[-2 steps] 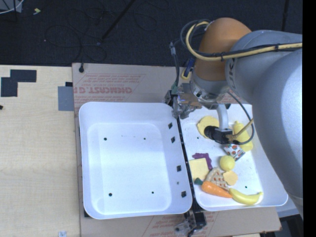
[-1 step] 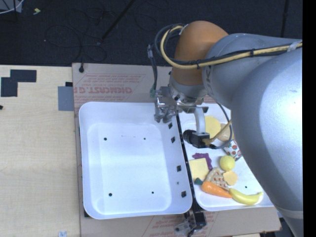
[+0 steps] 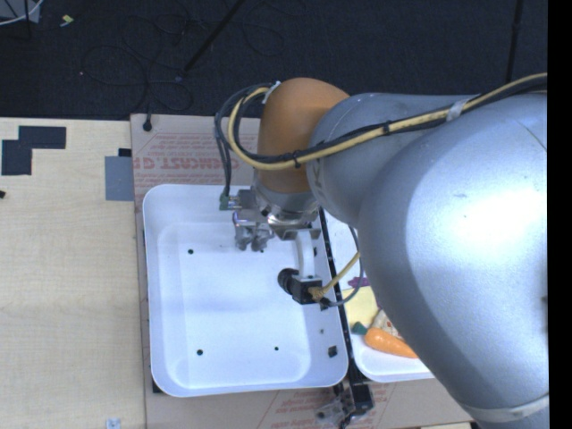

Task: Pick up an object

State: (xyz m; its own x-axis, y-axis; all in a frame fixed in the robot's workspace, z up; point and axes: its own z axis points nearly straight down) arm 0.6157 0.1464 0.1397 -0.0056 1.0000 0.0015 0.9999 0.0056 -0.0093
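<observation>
A: Arm (image 3: pixel 429 239) pose?

B: It comes in from the right, and its big grey link covers most of the right bin (image 3: pixel 380 372). The orange band (image 3: pixel 290 132) sits above the wrist, over the far edge of the left bin (image 3: pixel 179 365). The wrist points down into that bin, near its far right part.

A: Gripper?

B: The gripper (image 3: pixel 253 237) is low, over the left bin's floor close to the far wall. The metal parts there are small and bunched, and I cannot tell how it stands. Nothing visible in it.

A: Objects to pick?

B: An orange, carrot-like object (image 3: pixel 391 342) lies in the right bin at the near side, its far end hidden under the arm. Just beside it is a small green piece (image 3: pixel 359 327), with a pale yellow item (image 3: pixel 362 307) behind. All are well apart from the gripper, across the wall between the bins.

A: Obstructions?

B: A yellow and black cable bundle (image 3: pixel 237 137) loops beside the orange band. A black fitting (image 3: pixel 299 286) hangs below the wrist over the left bin's right side. The bins sit on a cardboard sheet (image 3: pixel 179 150) with red print.
</observation>
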